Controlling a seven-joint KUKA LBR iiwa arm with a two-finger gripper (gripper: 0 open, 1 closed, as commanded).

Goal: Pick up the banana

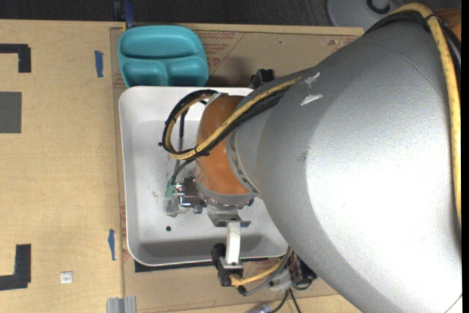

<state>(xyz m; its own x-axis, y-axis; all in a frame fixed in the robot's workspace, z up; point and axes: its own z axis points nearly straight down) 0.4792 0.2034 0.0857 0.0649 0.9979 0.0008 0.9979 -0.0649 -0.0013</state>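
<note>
Grey arm (352,157) covers white bin (139,179); no writing readable

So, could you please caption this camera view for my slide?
Grey arm with orange band reaching into a white bin, teal tray behind it.

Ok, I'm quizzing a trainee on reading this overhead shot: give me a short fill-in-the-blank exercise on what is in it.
1. The arm reaches over a shallow bin whose colour is ____.
2. The band above the arm's wrist is ____.
3. The compartment tray beyond the bin's far edge is ____ in colour.
4. The bench surface left of the bin looks like ____.

Missing words: white; orange; teal; cardboard
</note>
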